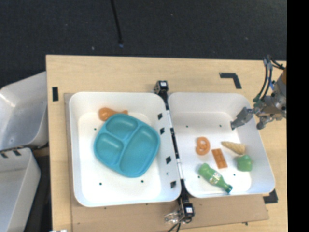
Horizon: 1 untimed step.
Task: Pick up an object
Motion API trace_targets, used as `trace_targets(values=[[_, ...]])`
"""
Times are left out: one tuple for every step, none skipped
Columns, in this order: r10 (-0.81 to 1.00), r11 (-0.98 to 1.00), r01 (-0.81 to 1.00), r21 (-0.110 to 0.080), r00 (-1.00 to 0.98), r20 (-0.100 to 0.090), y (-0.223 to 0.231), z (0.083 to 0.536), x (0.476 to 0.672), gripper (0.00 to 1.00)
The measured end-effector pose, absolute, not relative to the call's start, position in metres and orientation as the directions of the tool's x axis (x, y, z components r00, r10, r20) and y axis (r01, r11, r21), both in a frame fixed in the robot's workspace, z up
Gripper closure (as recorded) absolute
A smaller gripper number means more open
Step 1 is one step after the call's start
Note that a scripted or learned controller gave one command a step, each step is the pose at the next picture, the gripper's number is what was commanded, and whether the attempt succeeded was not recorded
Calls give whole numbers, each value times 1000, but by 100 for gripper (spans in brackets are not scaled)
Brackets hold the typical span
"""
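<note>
The end effector (250, 120) hangs over the right bin's (193, 103) far right corner, its two fingers spread apart with nothing between them, so it is open and carrying nothing. One finger points toward the bin's middle, the other sits close to the right wall.

Nearest to it, toward the bin's right side, lies a pale cone-shaped piece (233, 147), with a green lump (245, 164) just beside it toward the near right corner. A little further in are an orange ring (203, 146) and a small orange block (219, 158), close together. A green bottle (214, 177) lies on its side along the near edge.

Across the divider, the left bin (82, 187) holds a blue sectioned plate (127, 145) near its centre, with an orange piece (107, 113) tucked partly under its far edge. Both bins rest on the worktop (120, 71).

By my reading, the pick is not yet made: every object lies on a bin floor. What remains is lowering onto one, probably the cone piece, closing and lifting.
</note>
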<state>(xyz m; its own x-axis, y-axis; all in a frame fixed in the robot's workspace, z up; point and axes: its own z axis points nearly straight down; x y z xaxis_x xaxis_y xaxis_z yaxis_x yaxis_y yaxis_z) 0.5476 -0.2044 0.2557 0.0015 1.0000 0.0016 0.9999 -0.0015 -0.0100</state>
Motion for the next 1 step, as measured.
trace_targets(values=[[1000,1,1000,1,-1,-1,-204,262,550,0]])
